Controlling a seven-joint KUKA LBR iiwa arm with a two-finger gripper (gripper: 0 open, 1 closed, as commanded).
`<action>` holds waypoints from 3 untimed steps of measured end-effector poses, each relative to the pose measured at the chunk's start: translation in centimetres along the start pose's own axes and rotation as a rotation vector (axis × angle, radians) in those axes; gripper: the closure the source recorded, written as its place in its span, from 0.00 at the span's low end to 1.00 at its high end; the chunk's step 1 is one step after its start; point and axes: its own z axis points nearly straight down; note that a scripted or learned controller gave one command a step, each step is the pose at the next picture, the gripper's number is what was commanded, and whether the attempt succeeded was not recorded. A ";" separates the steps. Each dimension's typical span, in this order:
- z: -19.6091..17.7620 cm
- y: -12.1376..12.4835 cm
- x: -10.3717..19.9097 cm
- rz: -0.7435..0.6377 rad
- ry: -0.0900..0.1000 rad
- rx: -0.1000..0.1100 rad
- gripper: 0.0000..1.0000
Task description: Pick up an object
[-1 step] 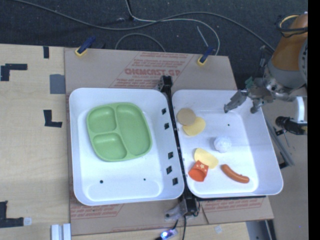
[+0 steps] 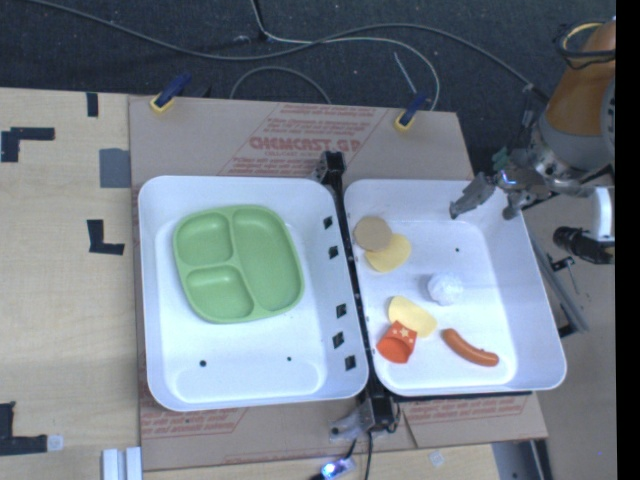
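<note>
- Pincer (image 2: 490, 196) is hanging over the far right corner of the right bin (image 2: 520, 268), its two fingers spread apart with nothing between them.
- Arm (image 2: 580, 98) is reaching in from the right, with the pincer sitting above the bin's rim rather than down among the items.
- Candidate objects are all lying in the right bin: a tan disc (image 2: 373, 233) overlapping a yellow piece (image 2: 390, 254), a small white lump (image 2: 445, 289) near the middle, another yellow piece (image 2: 412, 317) touching a red carton (image 2: 397, 343), and a sausage (image 2: 470, 348) toward the near edge.
- Left bin (image 2: 160, 298) is holding a green divided plate (image 2: 238, 264).
- Judging by this, the task is sitting at the approach step, with no object chosen or touched yet.
- Next move is likely calling for the pincer to travel inward over one item, the white lump being nearest and standing apart, then to descend with fingers straddling it before closing.
</note>
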 end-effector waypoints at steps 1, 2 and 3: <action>6.3 -0.6 0.2 0.000 0.000 0.004 0.00; 11.6 -0.6 0.3 -0.001 -0.002 0.000 0.00; 10.2 -0.5 0.3 -0.002 -0.002 -0.002 1.00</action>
